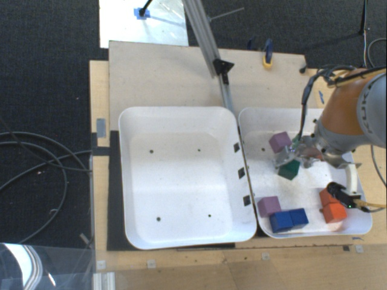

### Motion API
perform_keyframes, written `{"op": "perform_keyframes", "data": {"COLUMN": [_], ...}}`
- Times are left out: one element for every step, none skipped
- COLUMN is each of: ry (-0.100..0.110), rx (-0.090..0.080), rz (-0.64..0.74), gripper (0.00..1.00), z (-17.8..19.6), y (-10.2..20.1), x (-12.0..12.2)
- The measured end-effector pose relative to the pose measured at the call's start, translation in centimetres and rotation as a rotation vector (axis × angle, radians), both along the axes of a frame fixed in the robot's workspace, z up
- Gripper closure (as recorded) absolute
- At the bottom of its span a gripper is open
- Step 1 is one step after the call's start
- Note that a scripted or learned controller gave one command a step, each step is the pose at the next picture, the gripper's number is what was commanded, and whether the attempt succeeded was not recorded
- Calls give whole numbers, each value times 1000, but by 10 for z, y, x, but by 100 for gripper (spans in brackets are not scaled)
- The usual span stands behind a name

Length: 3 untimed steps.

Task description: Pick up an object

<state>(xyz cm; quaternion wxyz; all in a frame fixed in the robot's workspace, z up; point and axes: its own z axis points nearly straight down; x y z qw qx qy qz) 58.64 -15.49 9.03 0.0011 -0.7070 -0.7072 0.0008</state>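
Since the green block [289, 170] looks small, stiff and light, with flat faces, it should lift easily if pinched across two opposite sides, though smooth faces may slip. It lies in the right bin [363, 225], near its middle, just below a purple block [279, 141], with the claw [288, 156] right over its upper edge. Whether the claw is spread or pressed together, I cannot tell.

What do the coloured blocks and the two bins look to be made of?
Blue block, purple blocks, green block: matte, no glare, likely foam or painted wood. Bins: smooth white, rounded moulded rims, probably plastic.
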Motion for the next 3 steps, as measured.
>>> {"op": "perform_keyframes", "data": {"ry": [-13,-4,-8], "rx": [-1,-2,-2], "rz": [10,-5,3], "gripper": [0,0,100], "z": [2,1,12], "y": [32,-27,-23], "x": [92,38,41]}}
